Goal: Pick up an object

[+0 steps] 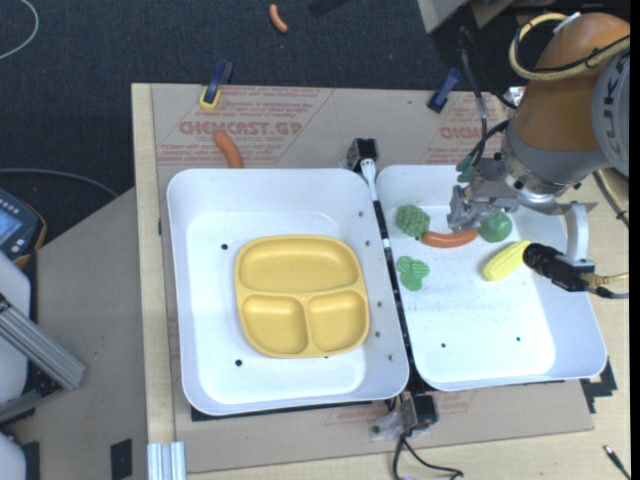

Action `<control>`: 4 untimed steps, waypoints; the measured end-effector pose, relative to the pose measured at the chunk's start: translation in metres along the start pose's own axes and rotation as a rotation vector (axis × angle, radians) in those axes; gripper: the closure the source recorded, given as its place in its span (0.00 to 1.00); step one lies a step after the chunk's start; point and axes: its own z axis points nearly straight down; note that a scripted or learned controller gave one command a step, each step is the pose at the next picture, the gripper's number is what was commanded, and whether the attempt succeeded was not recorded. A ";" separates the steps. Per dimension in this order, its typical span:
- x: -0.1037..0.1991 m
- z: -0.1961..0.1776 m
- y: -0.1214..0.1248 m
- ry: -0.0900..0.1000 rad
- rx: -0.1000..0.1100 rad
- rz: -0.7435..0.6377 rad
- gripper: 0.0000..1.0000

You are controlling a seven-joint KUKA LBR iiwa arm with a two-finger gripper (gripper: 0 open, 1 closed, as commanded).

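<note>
Left bin (190, 268): divided tray (300, 295) at centre. Right bin (560, 353): two broccoli pieces (411, 219) at left, sausage (449, 237) beside the upper one, corn cob (504, 260) further right. Gripper (462, 211) above sausage.

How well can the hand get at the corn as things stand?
Probably well. The corn lies in the open in the right bin, just beside the hand, with nothing on top of it.

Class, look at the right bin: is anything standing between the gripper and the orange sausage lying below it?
Nothing visible does. The gripper hangs right over the sausage in the right bin. Two green pieces flank the sausage closely, and the corn lies off to one side.
</note>
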 end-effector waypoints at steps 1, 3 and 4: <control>0.045 0.007 -0.027 0.000 0.000 -0.001 1.00; 0.135 -0.018 -0.065 -0.001 -0.007 -0.001 1.00; 0.137 -0.013 -0.065 -0.002 -0.003 0.003 1.00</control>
